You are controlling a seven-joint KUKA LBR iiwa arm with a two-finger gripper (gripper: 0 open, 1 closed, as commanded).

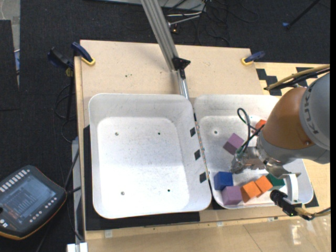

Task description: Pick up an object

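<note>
The right bin (215, 109) holds several small blocks: a purple block (234, 143) in its middle, a blue block (223, 180) near the front left, a second purple block (232, 195) at the front, an orange block (252, 188) beside it, a green block (275, 181) further right, and an orange piece (260, 124) at the back, partly hidden by the arm. My gripper (242, 163) hangs low over the bin, between the middle purple block and the blue block. The wrist covers its fingers.
The left bin (139, 156) sits beside the right one on the tan bench. A slanted metal pole (163, 35) crosses the back. Blue-and-yellow clamps (83, 54) hold the bench corners. A teach pendant (26, 198) lies off the bench at the lower left.
</note>
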